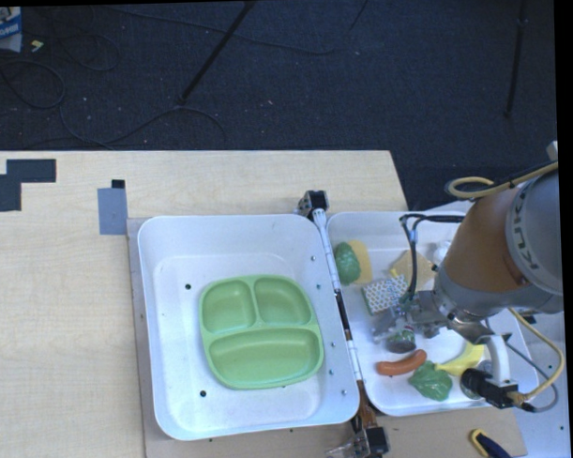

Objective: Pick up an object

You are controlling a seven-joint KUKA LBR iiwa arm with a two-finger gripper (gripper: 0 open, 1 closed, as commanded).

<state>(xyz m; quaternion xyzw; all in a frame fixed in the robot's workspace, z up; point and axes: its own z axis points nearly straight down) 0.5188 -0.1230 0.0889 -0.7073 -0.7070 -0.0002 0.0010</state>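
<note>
My gripper [400, 330] is low inside the right bin [382, 403], at the end of the grey arm with the orange band [480, 249]. It hangs over the bin's middle, just above an orange-red sausage-shaped toy [402, 364]. Right behind the gripper lies a grey-and-white patterned piece [383, 291]. A green leafy toy [431, 383] and a yellow banana-like toy [463, 359] lie by the bin's near right corner. At the bin's far left sit a green rounded toy [346, 262] and a yellow block [361, 256]. The arm hides part of the bin.
The left bin [168, 321] holds a light green divided plate [261, 329]. A ridge [332, 297] separates the two bins. The wooden bench [55, 316] extends to the left, with dark markers on it. Cables run near the arm's right side [517, 394].
</note>
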